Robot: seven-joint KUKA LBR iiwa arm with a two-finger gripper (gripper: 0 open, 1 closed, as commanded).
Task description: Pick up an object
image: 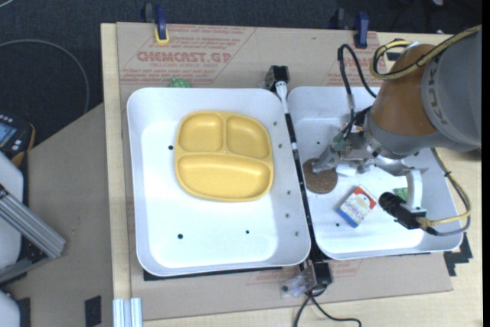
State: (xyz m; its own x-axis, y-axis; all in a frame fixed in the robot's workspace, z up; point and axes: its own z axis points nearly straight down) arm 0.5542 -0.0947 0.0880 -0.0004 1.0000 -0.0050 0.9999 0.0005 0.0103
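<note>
In the right bin (321, 112) a brown round disc (322, 179) lies near the left wall. A small white, red and blue box (356, 207) rests a little to its right, nearer the front. A small green item (400, 193) peeks out by the arm further right. My gripper (335, 158) hangs low over the bin, just above and right of the brown disc, with the grey and orange wrist (402, 115) behind it. Nothing is seen held.
The left bin (153, 226) holds a yellow divided plate (224, 156) in its upper middle. A black divider strip (292, 145) runs between the bins. Blue clamps (160, 17) sit at the bench's back edge.
</note>
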